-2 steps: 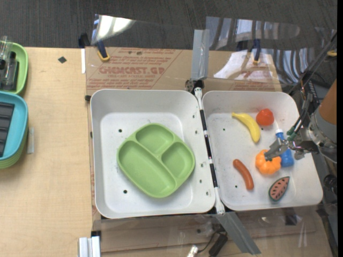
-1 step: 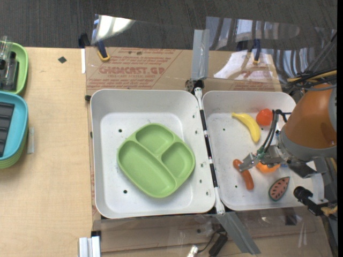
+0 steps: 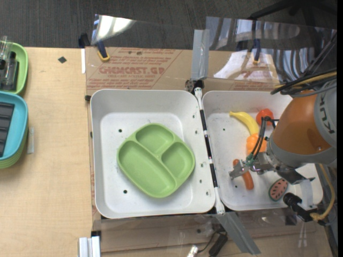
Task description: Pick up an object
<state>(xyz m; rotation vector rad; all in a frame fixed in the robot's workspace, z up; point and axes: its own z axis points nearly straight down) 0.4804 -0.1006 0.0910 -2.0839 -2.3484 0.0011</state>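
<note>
End effector low in right bin, right over small orange toy. Can't tell if open, or if holding it. Arm hides part of orange pepper. Banana near back.

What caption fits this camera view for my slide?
Arm's pincer low in the right bin beside toy food; green divided plate lies in the left bin.

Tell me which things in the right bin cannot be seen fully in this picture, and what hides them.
- Gripper: too small and blurred to tell whether it grips the small orange piece.
- Orange toy: partly behind the cables.
- Red-orange toy: partly behind the arm.
- Watermelon slice: upper edge under the wrist.
</note>
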